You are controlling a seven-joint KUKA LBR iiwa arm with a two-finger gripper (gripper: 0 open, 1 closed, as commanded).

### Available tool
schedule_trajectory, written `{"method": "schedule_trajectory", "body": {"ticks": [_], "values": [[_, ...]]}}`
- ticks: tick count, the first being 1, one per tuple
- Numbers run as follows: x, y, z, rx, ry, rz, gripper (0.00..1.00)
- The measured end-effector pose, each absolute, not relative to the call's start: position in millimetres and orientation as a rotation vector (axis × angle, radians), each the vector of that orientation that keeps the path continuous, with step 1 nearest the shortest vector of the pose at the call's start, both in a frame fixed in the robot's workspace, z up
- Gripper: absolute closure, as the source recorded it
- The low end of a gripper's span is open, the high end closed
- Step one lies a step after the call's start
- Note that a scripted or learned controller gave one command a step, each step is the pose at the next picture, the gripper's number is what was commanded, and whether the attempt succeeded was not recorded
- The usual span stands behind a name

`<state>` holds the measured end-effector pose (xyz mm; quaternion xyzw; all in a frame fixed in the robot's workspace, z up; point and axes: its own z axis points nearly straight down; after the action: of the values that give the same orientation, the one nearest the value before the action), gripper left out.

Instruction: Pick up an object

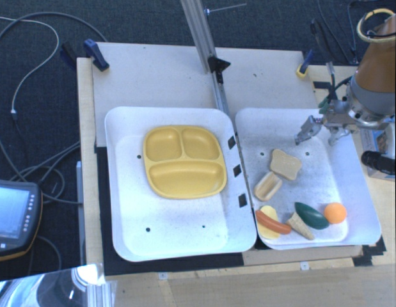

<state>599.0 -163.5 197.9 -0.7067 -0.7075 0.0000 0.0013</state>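
My gripper [320,134] hangs over the far right part of the right bin [351,171], its two fingers spread open with nothing between them. Below and left of it lie a slice of bread [285,164] and a tan bread roll [268,186]. At the bin's near edge sit a red sausage [274,222] on a yellow piece [267,230], a dark green vegetable [311,215], a pale wedge [300,226] and an orange [335,213].
The left bin [130,235] holds a yellow divided plate [183,160]. A metal pole [199,24] slants over the gap between the bins. Blue clamps [95,53] grip the bench's far corners. A screen [12,216] sits at the left.
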Motion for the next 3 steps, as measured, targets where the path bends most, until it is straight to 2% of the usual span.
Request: {"method": "schedule_trajectory", "body": {"ticks": [1, 2, 3], "values": [[599.0, -163.5, 197.9, -2.218, -2.221, 0.0, 0.0], [602.2, -159.7, 135.7, -2.215, -2.218, 0.006, 0.0], [602.6, -159.3, 91.7, -2.221, -2.219, 0.001, 0.0]]}}
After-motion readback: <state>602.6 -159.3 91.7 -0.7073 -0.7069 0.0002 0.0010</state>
